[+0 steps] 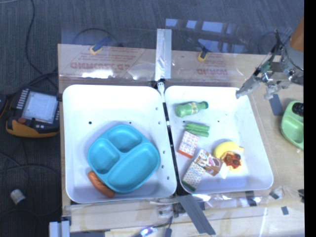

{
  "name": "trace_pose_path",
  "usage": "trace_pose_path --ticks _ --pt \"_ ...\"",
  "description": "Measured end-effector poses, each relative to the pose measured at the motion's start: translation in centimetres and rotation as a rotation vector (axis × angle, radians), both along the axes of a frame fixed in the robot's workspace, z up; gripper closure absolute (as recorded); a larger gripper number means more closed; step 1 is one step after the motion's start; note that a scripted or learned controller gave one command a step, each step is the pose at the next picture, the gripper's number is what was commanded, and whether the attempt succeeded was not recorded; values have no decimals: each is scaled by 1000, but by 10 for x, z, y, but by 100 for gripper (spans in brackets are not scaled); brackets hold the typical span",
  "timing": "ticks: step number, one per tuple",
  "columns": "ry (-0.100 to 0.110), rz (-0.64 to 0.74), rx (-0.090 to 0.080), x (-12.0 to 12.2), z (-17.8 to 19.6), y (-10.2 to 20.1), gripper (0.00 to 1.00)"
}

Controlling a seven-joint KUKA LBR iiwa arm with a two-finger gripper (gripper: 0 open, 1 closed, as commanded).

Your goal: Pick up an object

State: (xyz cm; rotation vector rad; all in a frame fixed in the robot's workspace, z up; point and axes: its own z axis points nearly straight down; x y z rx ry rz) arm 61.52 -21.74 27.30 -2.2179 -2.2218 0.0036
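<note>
My gripper [257, 91] hovers over the far right corner of the right bin [256, 132], its fingers [244, 90] spread open with nothing between them. In that bin lie a green bottle [191, 108], green bean pods [197, 129], a small patterned box [188, 144], a second box [193, 174], a brown carton [209, 163] and a yellow banana [224, 148] beside a red toy [232, 160]. All of them sit left of and nearer than the gripper. The left bin [79, 107] holds a blue divided plate [124, 157] and an orange sausage [100, 183].
A green device [295, 121] sits on the bench to the right of the right bin. A teach pendant [32, 111] and cables lie on the floor at the left. A ridge [168, 127] divides the two bins.
</note>
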Motion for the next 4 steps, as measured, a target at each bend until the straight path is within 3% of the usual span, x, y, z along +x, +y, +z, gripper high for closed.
trace_pose_path --ticks 1,2,3,4 --pt "2 -73 -1 -62 -80 30 0" --pt "2 -23 1 -96 -169 20 0" --pt "3 -22 3 -96 -161 21 100" --pt "1 -279 -1 -87 -91 60 100"
